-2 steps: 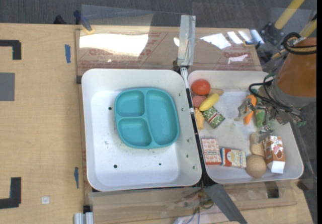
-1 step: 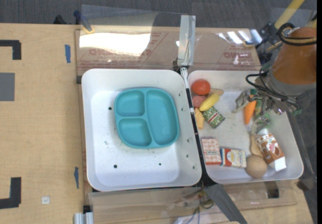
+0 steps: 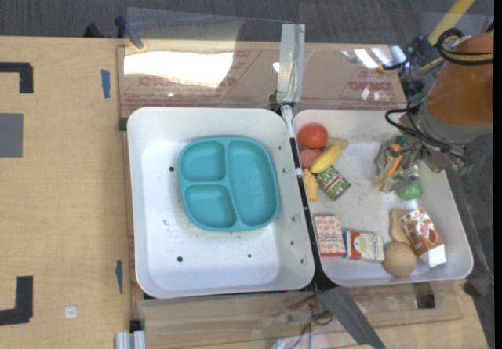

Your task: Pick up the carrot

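Partly blurred, the grey two-finger tool (image 3: 398, 163) hangs at the right of the frame around a thin orange carrot (image 3: 390, 169); its opening cannot be told.

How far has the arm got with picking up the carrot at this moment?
Done: the gripper is down in the right bin, near its far right side. In hand: an orange sliver that may be the carrot sits at the fingers, above a green piece; whether it is gripped cannot be told. Left: a clear grip and the lift.
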Available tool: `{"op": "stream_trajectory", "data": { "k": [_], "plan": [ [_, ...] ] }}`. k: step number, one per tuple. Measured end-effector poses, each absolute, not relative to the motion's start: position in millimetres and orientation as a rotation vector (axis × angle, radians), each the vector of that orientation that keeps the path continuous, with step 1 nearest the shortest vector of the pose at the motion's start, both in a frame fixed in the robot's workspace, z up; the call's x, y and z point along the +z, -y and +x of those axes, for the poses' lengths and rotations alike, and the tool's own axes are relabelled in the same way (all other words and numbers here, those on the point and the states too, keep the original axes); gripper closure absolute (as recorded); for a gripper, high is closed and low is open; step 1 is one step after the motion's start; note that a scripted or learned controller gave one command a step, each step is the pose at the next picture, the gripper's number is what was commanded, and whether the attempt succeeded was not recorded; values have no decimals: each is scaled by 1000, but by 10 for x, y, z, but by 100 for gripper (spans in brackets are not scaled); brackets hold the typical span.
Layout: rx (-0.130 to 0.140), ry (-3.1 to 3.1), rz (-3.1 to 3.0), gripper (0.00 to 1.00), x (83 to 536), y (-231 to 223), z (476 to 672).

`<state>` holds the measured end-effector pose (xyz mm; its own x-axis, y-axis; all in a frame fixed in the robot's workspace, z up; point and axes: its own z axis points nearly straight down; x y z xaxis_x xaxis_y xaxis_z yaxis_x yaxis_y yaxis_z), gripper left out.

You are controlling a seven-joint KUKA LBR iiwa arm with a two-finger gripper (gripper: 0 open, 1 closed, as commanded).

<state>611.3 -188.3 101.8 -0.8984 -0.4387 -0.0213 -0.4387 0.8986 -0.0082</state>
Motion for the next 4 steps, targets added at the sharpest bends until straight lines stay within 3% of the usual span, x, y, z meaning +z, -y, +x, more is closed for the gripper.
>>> {"op": "stream_trajectory", "data": {
  "k": [1,2,3,4],
  "plan": [
    [-3,-3089,-456,100,2190,1096,6350],
    [-14,-3035,-741,100,3541,1741,6217],
    [9,-2986,-985,100,2340,2224,6403],
    [-1,-2977,-984,0,2403,2217,6426]
  ]
}}
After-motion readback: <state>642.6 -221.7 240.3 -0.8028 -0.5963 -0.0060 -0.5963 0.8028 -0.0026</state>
